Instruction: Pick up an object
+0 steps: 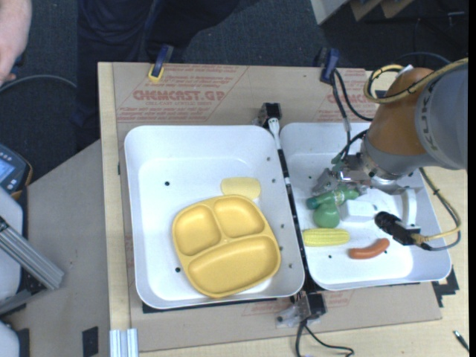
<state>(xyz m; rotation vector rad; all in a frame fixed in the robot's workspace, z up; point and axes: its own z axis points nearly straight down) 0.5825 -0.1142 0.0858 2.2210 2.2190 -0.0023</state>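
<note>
The brown bench sheet bears red print reading "CHEMCAST GP" near its far edge; the smaller lines beneath are illegible.

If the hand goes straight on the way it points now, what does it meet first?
Probably the green object just below the hand in the right bin; depth is unclear, so they may already touch.

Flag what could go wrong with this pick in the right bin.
1. The gripper sits over the green toy. The toy looks rounded, so it may slip out on the lift.
2. The corn cob lies right next to the green toy and could get nudged or caught along with it.
3. Both lie close to the right bin's left wall, so there is little room on that side.
</note>
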